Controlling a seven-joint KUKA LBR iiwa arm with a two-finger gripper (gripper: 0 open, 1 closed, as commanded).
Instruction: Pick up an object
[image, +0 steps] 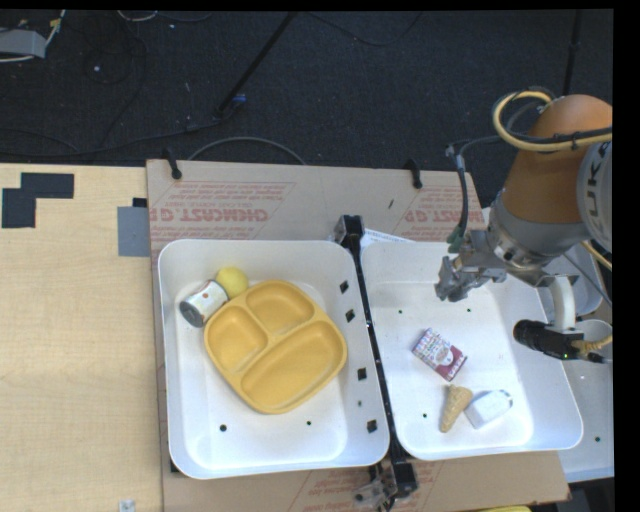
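The arm is reaching in from the right, its tool (455, 280) hovering over the upper part of the right bin (400, 262), with nothing showing between its tips; whether they are spread or pressed together cannot be told from this angle.

Taking the small pink packet (438, 354) as the landmark: it is lying flat near the middle of the right bin, a rectangular pack in pink and white with a dark red edge, its print too small to read. The tool is hanging above and slightly right of the packet, apart from it. Below and just to the right of the packet a tan cone (455, 406) is lying with its tip pointing down, and a small white object (489, 408) is resting beside the cone's wide end.

Well to the left of the packet, in the left bin (175, 400), a yellow divided plate (275, 345) with three compartments is lying tilted. At the plate's upper left edge a small can (203, 302) with a white and red label is lying on its side, and a yellow ball-like fruit (232, 281) is sitting just beside it.

Behind both bins, a cardboard sheet (225, 200) on the table is showing red printed lettering, upside down and not clearly readable.
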